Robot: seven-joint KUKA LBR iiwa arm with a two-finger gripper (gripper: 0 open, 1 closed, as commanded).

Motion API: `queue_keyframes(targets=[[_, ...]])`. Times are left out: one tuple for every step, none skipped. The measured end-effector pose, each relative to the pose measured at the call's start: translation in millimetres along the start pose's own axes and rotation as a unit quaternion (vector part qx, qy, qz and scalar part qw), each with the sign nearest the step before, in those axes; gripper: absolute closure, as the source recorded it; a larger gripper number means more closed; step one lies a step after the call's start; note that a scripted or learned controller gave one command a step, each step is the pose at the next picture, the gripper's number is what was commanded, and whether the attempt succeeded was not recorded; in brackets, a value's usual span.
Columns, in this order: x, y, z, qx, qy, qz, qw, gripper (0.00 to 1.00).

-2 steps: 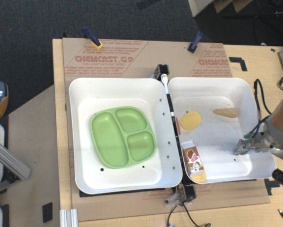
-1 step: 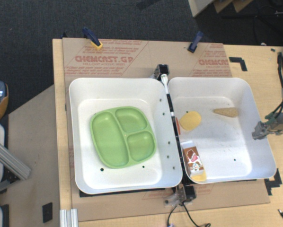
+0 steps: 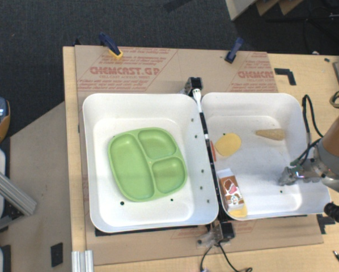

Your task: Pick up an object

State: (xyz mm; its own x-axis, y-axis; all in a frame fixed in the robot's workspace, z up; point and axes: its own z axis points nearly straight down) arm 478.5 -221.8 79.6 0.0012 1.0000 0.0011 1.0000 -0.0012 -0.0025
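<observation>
I am looking down at a slant on a bench covered with brown cardboard [image 3: 158, 67], printed with red lettering, held by two blue clamps [image 3: 110, 46] along its upper edge. Two shallow white bins sit side by side on it.

The left bin [image 3: 96, 152], in the centre-left of the frame, holds a light green divided plate [image 3: 147, 164] with three compartments, lying flat near the bin's middle.

The right bin [image 3: 260, 103], centre-right of the frame, holds three small things. A yellow round chip-like piece [image 3: 228, 144] lies near the bin's left wall. A tan wedge-shaped piece [image 3: 270, 134] lies up and to the right of it, well apart. A small brown and white packet [image 3: 232, 192] lies at the bin's lower left corner, just beside the wall, with a yellow thing [image 3: 238, 211] touching its lower end.

My arm comes in from the right edge of the frame. Its gripper [image 3: 288, 177] is down low in the right bin's lower right area, well apart from all three pieces. I cannot tell how far its tips are spread, and I see nothing held in it.
</observation>
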Motion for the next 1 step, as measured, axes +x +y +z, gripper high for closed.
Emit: queue_keyframes(targets=[[-1.1, 1.0, -15.6, -0.003, -0.002, 0.000, 1.0000, 1.00]])
